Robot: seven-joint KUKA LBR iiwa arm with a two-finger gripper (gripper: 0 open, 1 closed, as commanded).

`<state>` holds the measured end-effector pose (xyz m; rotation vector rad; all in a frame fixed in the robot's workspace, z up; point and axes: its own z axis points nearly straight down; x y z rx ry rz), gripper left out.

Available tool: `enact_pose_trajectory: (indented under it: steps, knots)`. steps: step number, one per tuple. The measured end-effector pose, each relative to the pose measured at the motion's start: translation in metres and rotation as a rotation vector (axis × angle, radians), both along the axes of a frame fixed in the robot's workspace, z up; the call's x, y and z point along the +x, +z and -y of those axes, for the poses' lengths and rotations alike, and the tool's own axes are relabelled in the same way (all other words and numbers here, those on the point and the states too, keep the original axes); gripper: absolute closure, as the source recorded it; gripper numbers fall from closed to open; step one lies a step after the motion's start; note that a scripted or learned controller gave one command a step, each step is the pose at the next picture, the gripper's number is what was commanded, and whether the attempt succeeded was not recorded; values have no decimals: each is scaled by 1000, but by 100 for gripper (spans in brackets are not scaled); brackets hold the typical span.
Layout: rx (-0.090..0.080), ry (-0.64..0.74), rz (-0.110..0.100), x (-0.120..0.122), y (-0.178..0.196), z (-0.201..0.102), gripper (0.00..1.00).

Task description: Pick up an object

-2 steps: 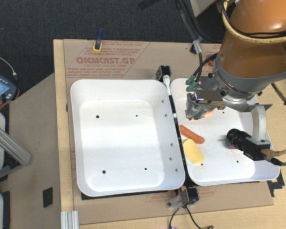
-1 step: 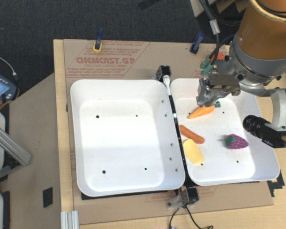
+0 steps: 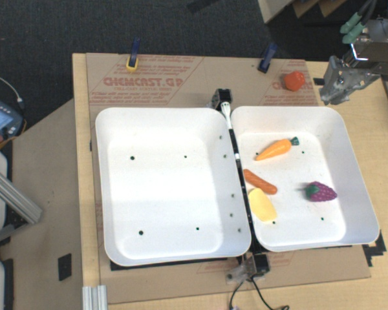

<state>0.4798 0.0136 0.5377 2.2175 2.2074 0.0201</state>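
Observation:
The right bin (image 3: 349,225) holds an orange carrot (image 3: 274,148) with a green tip, a red-orange sausage-shaped piece (image 3: 260,181), a pale yellow piece (image 3: 262,206) touching it, and a purple bunch of grapes (image 3: 321,192). A small red-orange object (image 3: 294,81) lies outside the bins on the cardboard behind the right bin. My gripper (image 3: 336,89) hangs at the upper right, beyond the right bin's far right corner, apart from every object and with nothing seen in it.
The left bin (image 3: 116,237) sits beside the right one, divided from it by a black strip (image 3: 236,166). Blue clamps (image 3: 134,53) (image 3: 268,57) hold the cardboard base at the back. Grey equipment stands off the bench's left edge (image 3: 10,196).

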Motion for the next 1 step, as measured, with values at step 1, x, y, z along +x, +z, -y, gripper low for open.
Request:
enact_pose_trajectory:
  steps: [1]
  knots:
    - [-1,4,-31,-1,-124,-15,100]
